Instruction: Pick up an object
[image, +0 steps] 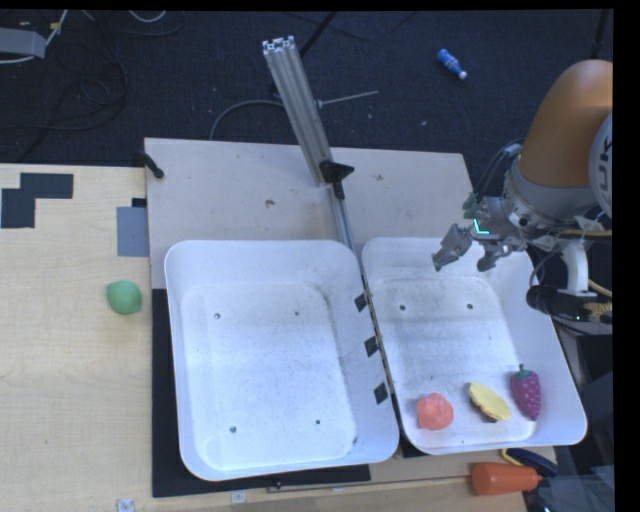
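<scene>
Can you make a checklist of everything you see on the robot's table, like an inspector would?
Surface: pale bench bearing left bin and right bin side by side.
Job's things: orange-red ball, yellow piece and purple berry toy along the right bin's near edge.
Clutter: green ball on the wooden top at left; orange item below the right bin.
Gripper: gripper open, above the right bin's far edge, holding nothing.
Cables: dark cables on the floor behind.
Surroundings: metal bar; small blue object on the floor.
</scene>
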